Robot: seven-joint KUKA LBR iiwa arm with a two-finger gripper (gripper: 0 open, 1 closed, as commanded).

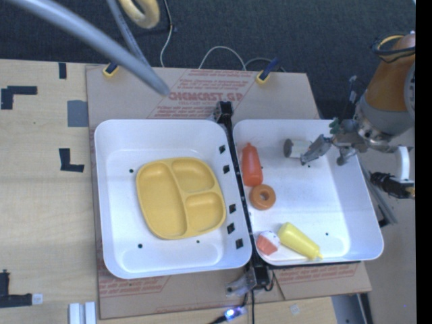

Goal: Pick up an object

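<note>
The right bin [351, 201] holds an orange bottle [251, 165] lying against its left wall. Just below the bottle is an orange ring [262, 197]. A yellow cone-shaped toy [299, 241] and a small red and white piece [267, 243] lie near the front wall. My gripper [299, 152] hangs over the back part of the right bin, to the right of the bottle and apart from it. It is open, with bare bin floor between its fingers [288, 147].
The left bin [111, 181] holds a yellow divided plate [180, 197]. A black divider with clips [231, 181] runs between the bins. The arm's orange band and wrist [390, 93] stand over the right bin's far right corner. Cables lie behind the bins.
</note>
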